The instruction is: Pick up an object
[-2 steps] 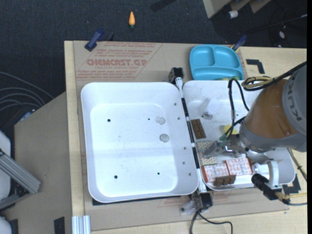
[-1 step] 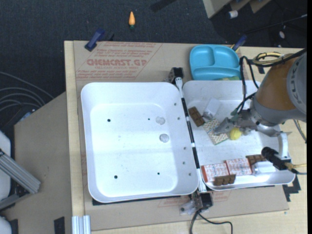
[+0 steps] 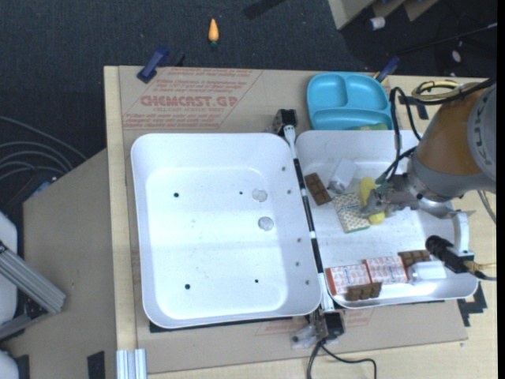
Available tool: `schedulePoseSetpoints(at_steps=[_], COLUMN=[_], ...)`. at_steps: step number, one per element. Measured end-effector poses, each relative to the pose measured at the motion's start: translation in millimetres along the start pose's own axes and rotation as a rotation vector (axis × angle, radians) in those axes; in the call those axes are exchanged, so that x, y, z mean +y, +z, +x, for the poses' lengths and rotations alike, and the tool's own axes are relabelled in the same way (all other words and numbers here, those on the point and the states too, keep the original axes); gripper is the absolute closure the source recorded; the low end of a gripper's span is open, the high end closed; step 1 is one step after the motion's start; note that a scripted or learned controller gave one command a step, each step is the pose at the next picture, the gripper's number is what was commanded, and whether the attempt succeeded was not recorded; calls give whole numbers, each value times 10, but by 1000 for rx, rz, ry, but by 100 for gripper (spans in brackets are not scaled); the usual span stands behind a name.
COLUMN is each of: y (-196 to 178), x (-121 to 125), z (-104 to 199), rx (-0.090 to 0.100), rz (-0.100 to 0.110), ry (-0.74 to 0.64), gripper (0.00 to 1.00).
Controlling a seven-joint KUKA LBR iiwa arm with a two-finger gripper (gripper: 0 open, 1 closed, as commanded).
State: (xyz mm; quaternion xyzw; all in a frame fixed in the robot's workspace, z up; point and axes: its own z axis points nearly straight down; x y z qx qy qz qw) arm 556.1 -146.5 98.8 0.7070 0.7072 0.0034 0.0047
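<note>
Camera view: gripper [image 3: 377, 204] low in the right bin [image 3: 442, 290], over a yellow object [image 3: 368, 189] beside a patterned packet [image 3: 352, 210]. Finger state cannot be told. Red-and-white boxes [image 3: 367, 272] lie along the near wall.

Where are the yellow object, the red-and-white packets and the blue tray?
yellow object [image 3: 368, 189]: camera view, on its upper yellow body.
red-and-white packets [image 3: 366, 273]: camera view, at the middle of the row.
blue tray [image 3: 349, 98]: camera view, on a bare compartment floor.
</note>
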Motion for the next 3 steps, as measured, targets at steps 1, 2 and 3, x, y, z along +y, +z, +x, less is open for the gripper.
schedulePoseSetpoints(at_steps=[1,2,3], y=[-1295,-1216,-1275], x=[-431,-716,-757], z=[641,1337,2009], rx=[2,4,3], rz=[11,15,13], ry=[-1,-1,-1], gripper=[100,100,100])
